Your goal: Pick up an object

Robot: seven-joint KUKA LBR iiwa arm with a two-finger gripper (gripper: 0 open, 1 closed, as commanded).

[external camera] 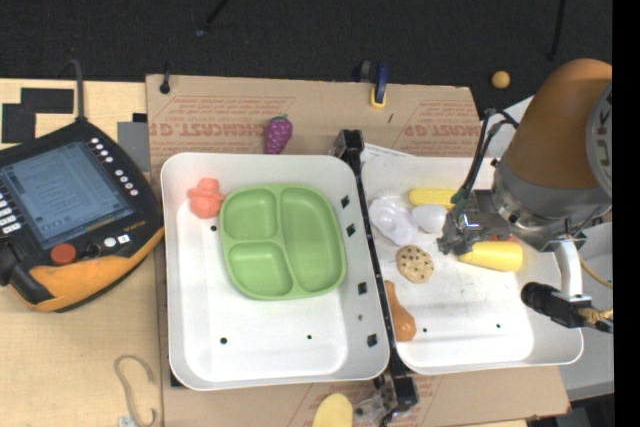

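Cardboard covers the worktop (300, 110) beneath two white bins. We see the hand (462, 237) low in the right bin (500, 340), its grip impossible to tell. A smooth yellow banana-like piece (492, 256) lies at its 3 o'clock; a speckled round cookie (414, 263) at 8.

Green tray (282, 243), pink toy (204, 198) — brown-speckled (tan) cookie (414, 263), white bins (262, 350)

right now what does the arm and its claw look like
The arm is bulky and rounded, with a wide orange band above a grey wrist section. A black cable runs down its left side. The claw is small, dark metal, with a green spot just above it.
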